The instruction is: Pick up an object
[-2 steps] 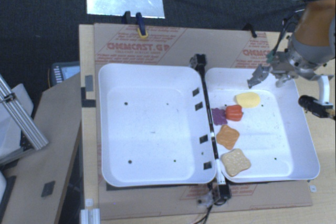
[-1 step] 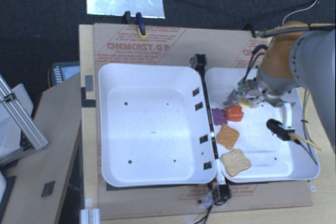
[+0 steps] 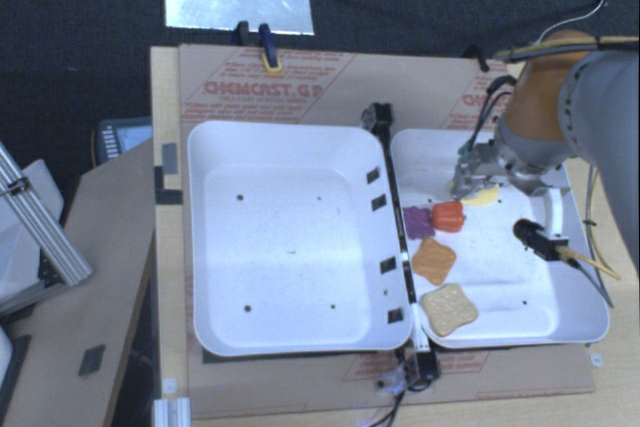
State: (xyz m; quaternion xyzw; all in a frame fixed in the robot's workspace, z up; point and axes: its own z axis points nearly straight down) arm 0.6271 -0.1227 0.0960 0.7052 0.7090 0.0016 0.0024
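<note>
Camera view: two white bins are seen side by side, with the arm over the right bin [image 3: 575, 315].
Hand position: the gripper [image 3: 467, 181] is seen low at the far part of that bin.
Hand state: open or closed cannot be told here, and nothing is shown held.
Nearest thing: a yellow piece [image 3: 481, 197] is seen just beside the gripper, on its near right side.
Neighbours: a red piece [image 3: 449, 216] is found just left of it, close against a purple piece [image 3: 417, 222] by the bin's left wall.
Near end: an orange piece [image 3: 434, 261] and a toast slice [image 3: 449, 308] are laid along that wall.
Handling: the yellow piece is judged light, stiff and slightly slick.
Hold: it is best taken across its narrow middle, with the red piece kept clear.
</note>
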